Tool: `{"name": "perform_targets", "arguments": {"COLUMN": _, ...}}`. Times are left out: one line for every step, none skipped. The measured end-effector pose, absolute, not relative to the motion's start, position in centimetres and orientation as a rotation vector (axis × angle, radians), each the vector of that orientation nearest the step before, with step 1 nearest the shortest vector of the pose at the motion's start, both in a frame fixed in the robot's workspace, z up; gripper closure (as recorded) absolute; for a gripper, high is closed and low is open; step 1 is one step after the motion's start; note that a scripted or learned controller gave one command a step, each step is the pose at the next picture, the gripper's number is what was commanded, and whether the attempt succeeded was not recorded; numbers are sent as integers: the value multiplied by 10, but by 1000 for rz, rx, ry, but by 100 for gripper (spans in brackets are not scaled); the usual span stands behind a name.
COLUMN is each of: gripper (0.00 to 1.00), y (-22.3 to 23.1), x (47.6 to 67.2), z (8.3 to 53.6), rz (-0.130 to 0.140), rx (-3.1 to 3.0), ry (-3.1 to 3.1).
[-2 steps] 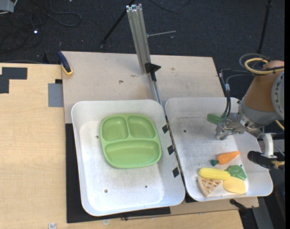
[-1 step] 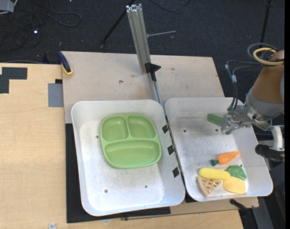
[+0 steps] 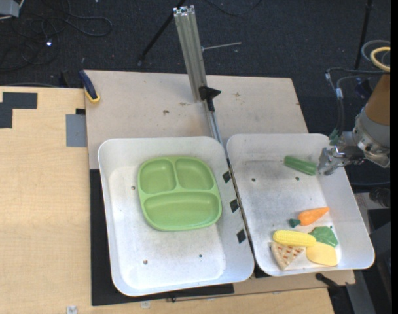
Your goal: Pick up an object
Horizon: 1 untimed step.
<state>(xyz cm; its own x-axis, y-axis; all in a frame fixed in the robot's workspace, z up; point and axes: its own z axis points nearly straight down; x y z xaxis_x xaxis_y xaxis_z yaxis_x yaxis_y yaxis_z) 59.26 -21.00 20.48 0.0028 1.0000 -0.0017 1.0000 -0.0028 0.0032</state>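
Observation:
My gripper hangs over the far right side of the right bin. Just to its left lies a green cucumber-like stick, whose right end reaches the gripper's tip. Whether the two touch is unclear. Toward the bin's near right corner lie an orange carrot, a yellow corn cob, a green leafy piece, a yellow lump and a tan wedge, close together.
The left bin holds a green divided plate. An upright metal post stands behind the bins, where they meet. The arm's wrist comes in over the right bin's far right rim.

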Motion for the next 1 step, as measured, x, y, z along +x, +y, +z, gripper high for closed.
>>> {"name": "perform_targets", "arguments": {"gripper": 100, "y": -211, "x": 593, "z": 214, "rz": 0, "rx": 2222, "ry": 2220}}
